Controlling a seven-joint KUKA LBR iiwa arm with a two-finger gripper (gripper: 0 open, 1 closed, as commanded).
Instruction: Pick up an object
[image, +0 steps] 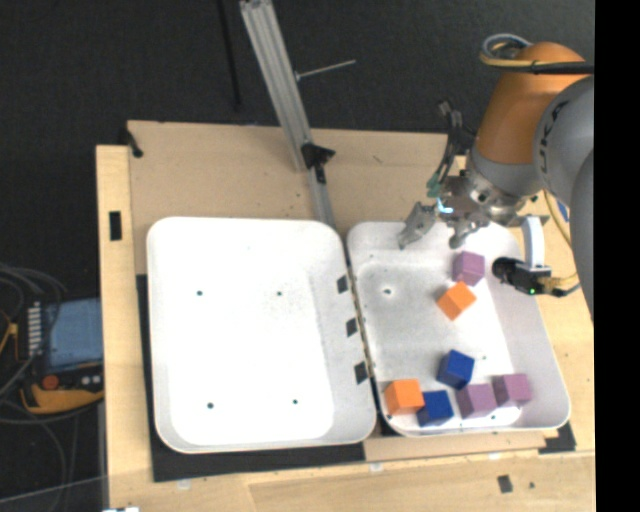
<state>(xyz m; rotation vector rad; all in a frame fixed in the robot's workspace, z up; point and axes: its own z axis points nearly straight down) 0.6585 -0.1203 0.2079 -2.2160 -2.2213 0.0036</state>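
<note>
Purple, orange and blue blocks lie in the right bin (530, 330), and none sits between the gripper's fingers. Nearest the gripper (437, 230) is a purple block (468, 267), at roughly 5 o'clock from the fingertips and clear of them. Just beside it, at its 6 o'clock, lies an orange block (457, 300). A second group occupies the near end of the bin: a dark blue block (456, 367) at 6 o'clock from the upper orange one; a second orange block (404, 395) touching a smaller blue block (435, 408) against the near wall; and two purple blocks, one (478, 399) just beside the other (516, 388), toward the bin's 4 o'clock corner.

The gripper hangs over the far end of the right bin, fingers spread apart, one finger (414, 228) pointing toward 8 o'clock and the other (462, 233) toward 6 o'clock, with nothing clamped. The arm (525, 110), orange above the wrist and grey beyond, enters from 2 o'clock.

The left bin (160, 330) stands beside the right bin, touching it along the shared edge. Both rest on a wooden bench (200, 160). A metal rail (285, 95) runs from 12 o'clock down to the gap between the bins.
</note>
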